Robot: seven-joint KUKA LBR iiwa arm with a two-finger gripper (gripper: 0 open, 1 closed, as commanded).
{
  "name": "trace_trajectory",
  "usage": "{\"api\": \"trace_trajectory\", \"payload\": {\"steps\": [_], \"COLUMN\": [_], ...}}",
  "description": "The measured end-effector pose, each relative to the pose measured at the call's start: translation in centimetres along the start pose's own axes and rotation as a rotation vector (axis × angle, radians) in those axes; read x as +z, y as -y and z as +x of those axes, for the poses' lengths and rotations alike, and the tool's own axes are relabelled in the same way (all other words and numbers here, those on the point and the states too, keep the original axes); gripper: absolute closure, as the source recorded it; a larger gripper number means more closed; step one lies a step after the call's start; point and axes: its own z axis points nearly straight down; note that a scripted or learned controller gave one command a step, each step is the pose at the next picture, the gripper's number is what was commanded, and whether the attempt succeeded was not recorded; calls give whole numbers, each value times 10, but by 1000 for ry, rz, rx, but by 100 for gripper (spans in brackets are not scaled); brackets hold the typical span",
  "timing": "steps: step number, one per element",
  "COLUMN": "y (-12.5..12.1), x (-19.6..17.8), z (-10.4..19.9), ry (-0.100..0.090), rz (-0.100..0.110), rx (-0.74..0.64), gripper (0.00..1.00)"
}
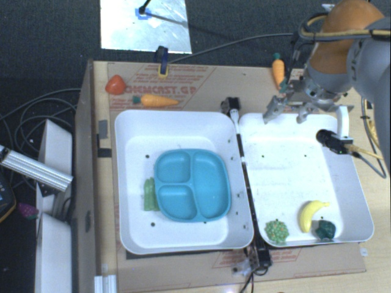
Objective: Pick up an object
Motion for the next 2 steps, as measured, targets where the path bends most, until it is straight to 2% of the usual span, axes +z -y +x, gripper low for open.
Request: {"api": "trace_trajectory", "payload": {"steps": [1, 2], "y": [57, 120], "x": [-11, 12], "z": [-61, -75], "ry": [2, 0], "rz": [0, 1], "rx": [2, 2], "gripper": [0, 0]}}
